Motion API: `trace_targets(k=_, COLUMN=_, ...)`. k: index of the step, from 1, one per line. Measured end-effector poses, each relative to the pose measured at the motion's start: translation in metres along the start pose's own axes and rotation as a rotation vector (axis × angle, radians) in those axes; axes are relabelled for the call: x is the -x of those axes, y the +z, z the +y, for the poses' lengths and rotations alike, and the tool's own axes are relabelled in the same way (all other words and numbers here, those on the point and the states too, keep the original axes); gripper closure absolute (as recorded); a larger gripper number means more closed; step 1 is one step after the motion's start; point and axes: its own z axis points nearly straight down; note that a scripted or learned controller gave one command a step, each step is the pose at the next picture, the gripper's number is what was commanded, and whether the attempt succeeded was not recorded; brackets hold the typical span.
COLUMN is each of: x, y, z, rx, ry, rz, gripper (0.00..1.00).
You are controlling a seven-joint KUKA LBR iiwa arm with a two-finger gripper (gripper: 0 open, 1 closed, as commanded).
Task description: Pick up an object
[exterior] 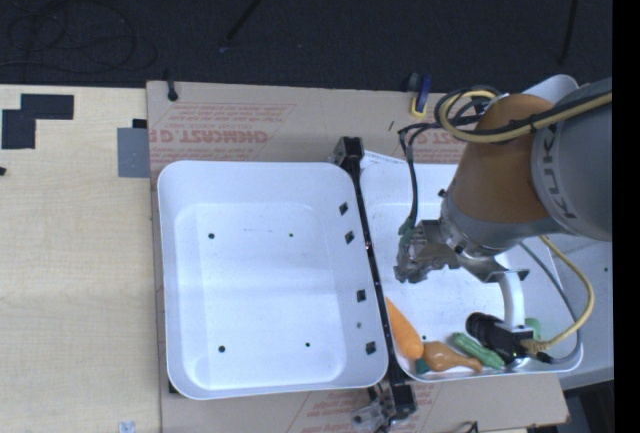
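My gripper [412, 261] hangs over the left part of the right bin [432, 183], pointing down, with the grey and orange arm reaching in from the right. Just below it, an orange carrot-shaped object [402, 326] lies slanted along the bin's left wall. Near the front edge sit a tan-orange lump [440, 355], a green piece [482, 353] and a small teal piece [452, 371], clustered together. The gripper is above and apart from the carrot shape. Nothing is visibly held.
The left white bin [180, 221] sits beside the right one, with a black clip rail [362, 241] between them. Both rest on cardboard [240, 121] on a pale wooden bench. A yellow cable loops along the right bin's right side.
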Motion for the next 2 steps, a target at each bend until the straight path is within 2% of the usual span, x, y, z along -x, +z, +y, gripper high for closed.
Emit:
trace_targets(k=1, x=-0.0877, y=-0.1298, z=0.0645, rx=0.030, ry=-0.006, rz=0.000, gripper=1.00)
trace_targets(k=2, x=-0.0822, y=-0.1322, z=0.0610, rx=0.011, ry=0.000, rz=-0.006, gripper=1.00)
